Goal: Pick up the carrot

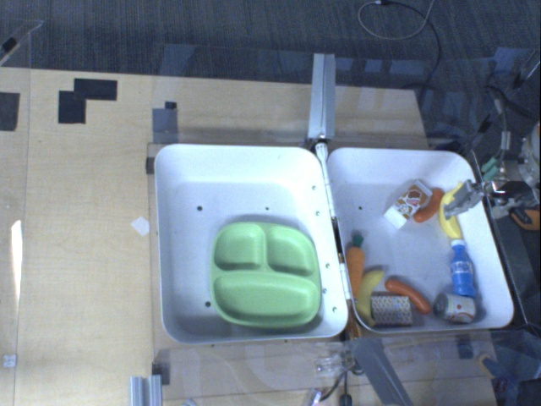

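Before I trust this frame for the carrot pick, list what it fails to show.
- Gripper, camera view: small and blurred at the right bin's far side; finger state unreadable.
- Grey arm: cut off by the right edge.
- Orange carrot with green top: lower end runs behind the yellow banana and bin wall.
- Small white printed packet: print too small to read.
- Blue-labelled bottle: label illegible.
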`<state>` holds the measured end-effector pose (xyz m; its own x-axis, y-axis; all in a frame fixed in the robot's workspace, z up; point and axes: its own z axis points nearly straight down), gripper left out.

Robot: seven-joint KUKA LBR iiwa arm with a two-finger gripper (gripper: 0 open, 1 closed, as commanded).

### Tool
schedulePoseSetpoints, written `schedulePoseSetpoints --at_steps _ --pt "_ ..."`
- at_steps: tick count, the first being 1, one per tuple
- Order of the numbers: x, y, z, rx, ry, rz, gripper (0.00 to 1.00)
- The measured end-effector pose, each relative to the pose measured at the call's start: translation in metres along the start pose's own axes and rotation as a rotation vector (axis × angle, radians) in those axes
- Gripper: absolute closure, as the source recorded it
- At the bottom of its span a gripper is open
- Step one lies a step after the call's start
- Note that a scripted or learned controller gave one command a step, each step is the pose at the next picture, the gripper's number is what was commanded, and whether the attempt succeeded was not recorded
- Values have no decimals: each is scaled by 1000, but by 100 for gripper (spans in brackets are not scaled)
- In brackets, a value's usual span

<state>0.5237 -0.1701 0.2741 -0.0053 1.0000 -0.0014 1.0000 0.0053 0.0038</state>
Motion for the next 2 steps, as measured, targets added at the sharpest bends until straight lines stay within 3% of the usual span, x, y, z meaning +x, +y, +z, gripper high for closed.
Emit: schedulePoseSetpoints --at_steps 1,2 --pt "55 -22 185 -10 0 -32 0" --pt "68 11 182 -12 -10 -308 0"
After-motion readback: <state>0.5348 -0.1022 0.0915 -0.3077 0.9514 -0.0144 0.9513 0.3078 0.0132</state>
